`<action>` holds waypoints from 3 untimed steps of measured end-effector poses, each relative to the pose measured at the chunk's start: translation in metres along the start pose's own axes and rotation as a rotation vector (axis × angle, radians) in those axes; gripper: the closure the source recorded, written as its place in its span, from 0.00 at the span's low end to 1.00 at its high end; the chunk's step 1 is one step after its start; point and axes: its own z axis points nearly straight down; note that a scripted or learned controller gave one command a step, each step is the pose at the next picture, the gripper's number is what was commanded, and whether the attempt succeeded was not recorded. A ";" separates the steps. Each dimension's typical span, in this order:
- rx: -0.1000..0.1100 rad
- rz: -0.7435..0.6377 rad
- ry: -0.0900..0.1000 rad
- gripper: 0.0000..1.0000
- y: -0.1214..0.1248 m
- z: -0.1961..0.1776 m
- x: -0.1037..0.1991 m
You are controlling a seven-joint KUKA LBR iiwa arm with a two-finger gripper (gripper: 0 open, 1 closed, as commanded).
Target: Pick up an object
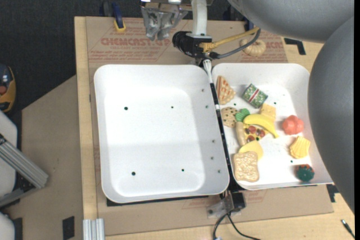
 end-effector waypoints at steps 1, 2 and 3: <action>-0.035 -0.004 0.011 1.00 0.027 -0.147 0.000; 0.002 0.000 0.000 1.00 -0.036 0.032 -0.022; -0.031 -0.004 0.010 1.00 -0.034 -0.089 -0.016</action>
